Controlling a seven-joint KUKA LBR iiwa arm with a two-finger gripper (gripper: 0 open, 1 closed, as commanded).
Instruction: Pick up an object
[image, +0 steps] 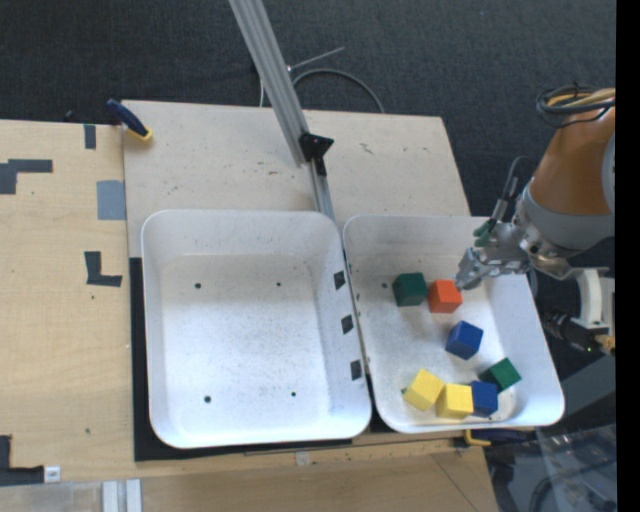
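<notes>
target: orange cube (445, 296), pretty clearly the closest pick. It sits in the right bin (530, 330) just below and a touch left of the pincer (478, 266), close to touching it.
pincer: hangs over the upper right part of that bin, tip pointing down-left at the cube. Can't tell from this angle how it's set, the tip is just a dark blob. Nothing visibly gripped.
key relation: cube lies just down-left of the tip, so my guess is the next move is a short drop with a small nudge that way. It's a cube, so no long axis to line up on.
neighbour: dark green cube (408, 289) just left of the orange one, nearly touching it. Could get bumped, I reckon.
further out: blue cube (463, 339) below the pincer, a bit apart from the target.
far pile: two yellow cubes (440, 394), another blue and a green one huddled at the bin's near edge, well below the pincer.
left bin (160, 300): well off to the pincer's left.
surface (60, 300): pale wood with grey tape marks, further left again.
</notes>
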